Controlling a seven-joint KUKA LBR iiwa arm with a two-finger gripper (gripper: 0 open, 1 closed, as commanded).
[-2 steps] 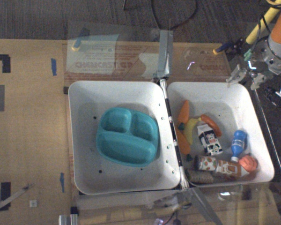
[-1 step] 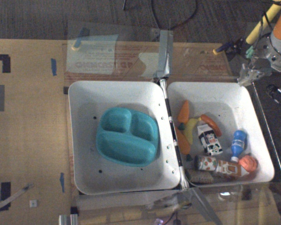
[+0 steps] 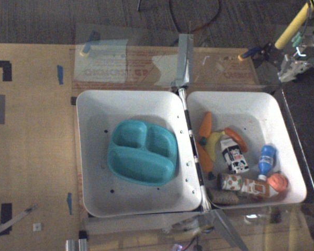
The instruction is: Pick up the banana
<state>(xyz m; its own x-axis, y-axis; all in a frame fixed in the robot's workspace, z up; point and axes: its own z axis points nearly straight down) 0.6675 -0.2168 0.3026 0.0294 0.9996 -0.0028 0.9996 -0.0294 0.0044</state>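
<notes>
Claw (image 3: 298, 61) high at the far right corner, apparently pointing down, wrist above it blurred.

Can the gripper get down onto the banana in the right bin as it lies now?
Probably, but awkwardly. The banana is open from above, yet an orange carrot, another carrot and the milk carton crowd it closely, leaving little finger room.

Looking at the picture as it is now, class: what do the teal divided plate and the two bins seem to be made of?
Teal divided plate: probably moulded plastic, smooth with a soft sheen and rounded compartment edges.
Left bin and right bin: likely thin plastic, plain white, matte, with rounded corners. Material is a guess from looks.
</notes>
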